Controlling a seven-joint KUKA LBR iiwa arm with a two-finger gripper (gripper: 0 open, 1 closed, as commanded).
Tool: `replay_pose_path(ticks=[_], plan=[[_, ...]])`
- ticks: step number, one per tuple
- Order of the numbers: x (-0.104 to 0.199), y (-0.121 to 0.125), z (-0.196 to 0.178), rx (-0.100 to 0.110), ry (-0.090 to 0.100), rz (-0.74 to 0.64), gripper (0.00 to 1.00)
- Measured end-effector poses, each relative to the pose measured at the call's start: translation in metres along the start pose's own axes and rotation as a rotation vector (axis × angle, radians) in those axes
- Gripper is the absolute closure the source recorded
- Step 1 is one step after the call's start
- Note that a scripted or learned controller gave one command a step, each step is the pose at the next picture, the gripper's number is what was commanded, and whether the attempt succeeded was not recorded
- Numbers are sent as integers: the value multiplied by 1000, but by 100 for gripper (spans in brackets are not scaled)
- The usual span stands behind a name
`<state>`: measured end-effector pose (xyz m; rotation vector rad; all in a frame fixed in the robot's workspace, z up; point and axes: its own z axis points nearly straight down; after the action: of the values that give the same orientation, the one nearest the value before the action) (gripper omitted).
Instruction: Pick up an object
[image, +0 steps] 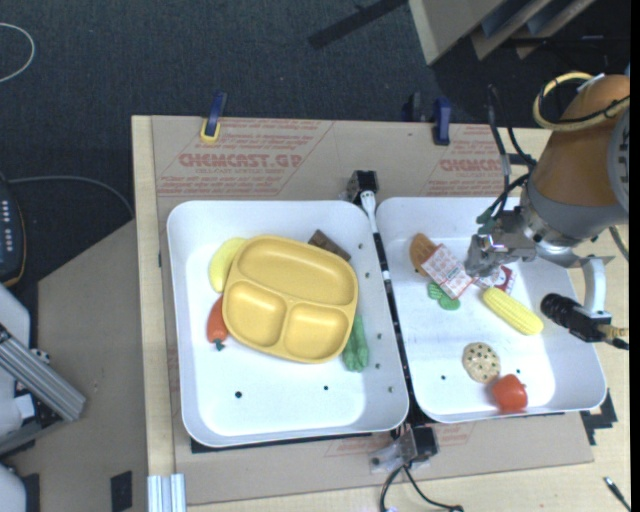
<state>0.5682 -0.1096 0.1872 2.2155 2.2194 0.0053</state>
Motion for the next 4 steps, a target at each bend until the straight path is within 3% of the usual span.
replay_pose_path(ticks=[1,3,4], plan=[[0,2,-40,0,0,1,100],[92,-55,-28,11,4,-2,100],[97,-69,-42,9,3,0,100]])
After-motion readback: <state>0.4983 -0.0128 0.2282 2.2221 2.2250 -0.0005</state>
